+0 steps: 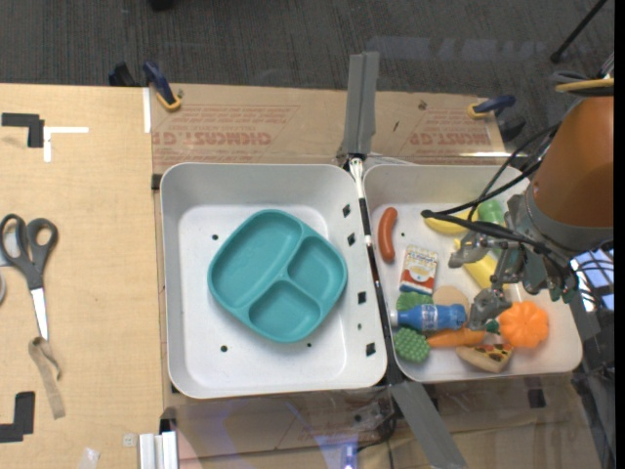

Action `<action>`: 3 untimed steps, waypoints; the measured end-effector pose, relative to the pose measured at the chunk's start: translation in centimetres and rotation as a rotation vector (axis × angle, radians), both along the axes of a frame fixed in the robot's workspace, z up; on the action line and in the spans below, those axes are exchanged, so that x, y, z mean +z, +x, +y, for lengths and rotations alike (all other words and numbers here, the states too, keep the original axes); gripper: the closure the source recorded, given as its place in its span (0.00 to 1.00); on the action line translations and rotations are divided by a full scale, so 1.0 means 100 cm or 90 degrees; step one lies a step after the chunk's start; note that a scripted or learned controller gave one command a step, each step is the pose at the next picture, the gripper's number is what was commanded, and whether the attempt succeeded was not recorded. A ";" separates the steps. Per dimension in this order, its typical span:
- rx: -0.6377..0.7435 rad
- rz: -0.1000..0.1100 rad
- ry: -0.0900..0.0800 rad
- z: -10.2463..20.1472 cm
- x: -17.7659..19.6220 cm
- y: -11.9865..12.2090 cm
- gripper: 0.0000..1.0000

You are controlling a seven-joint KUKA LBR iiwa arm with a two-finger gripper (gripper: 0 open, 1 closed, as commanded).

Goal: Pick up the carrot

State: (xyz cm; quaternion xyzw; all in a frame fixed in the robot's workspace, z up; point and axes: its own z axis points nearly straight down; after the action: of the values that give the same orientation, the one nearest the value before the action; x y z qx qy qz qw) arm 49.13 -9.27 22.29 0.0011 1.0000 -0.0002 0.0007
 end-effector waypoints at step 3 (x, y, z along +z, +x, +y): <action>0.112 -0.005 -0.002 -0.031 -0.120 -0.003 0.00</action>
State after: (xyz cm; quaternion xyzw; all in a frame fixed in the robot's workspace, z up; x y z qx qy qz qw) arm 48.79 -12.38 10.26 -0.0870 0.9962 -0.0015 0.0044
